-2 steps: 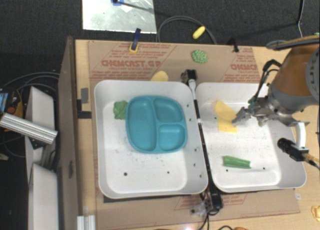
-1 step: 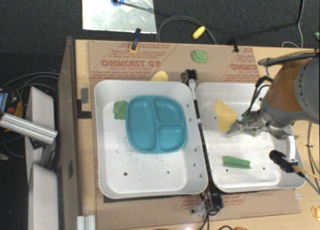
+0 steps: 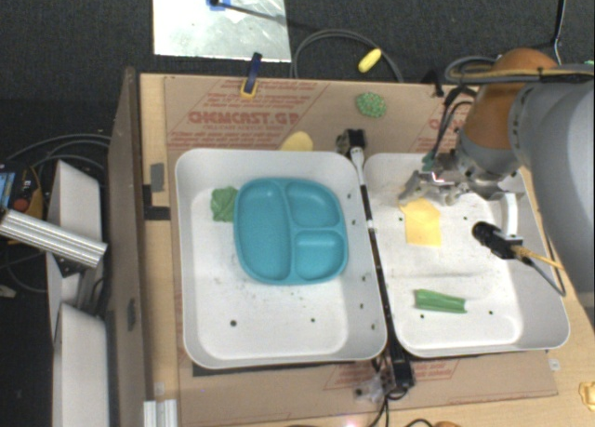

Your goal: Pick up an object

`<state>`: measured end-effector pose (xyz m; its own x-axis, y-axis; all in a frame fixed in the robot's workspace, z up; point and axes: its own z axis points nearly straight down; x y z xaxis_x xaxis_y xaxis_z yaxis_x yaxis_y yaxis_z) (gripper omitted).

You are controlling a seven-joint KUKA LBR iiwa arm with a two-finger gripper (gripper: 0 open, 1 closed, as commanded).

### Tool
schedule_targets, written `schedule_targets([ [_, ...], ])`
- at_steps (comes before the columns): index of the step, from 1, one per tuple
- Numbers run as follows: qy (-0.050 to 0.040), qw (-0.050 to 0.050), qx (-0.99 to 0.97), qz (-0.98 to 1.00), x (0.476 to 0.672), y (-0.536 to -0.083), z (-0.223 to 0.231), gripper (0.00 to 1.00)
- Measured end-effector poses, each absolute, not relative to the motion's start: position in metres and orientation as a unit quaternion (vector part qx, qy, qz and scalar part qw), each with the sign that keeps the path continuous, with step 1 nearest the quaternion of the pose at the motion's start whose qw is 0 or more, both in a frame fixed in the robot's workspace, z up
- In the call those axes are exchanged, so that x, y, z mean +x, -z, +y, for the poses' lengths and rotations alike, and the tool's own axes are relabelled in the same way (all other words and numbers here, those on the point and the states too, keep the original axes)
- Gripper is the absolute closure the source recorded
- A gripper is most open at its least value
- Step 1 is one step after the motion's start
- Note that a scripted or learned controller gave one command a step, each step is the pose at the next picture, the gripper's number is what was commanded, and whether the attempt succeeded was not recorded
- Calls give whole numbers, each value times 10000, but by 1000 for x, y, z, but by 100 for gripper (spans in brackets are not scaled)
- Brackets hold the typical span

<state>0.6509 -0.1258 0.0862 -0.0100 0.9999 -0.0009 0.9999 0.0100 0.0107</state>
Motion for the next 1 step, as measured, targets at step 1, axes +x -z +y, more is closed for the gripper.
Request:
schedule_targets([
  [1,2,-5,7064,7078,617,-84,-107,0],
])
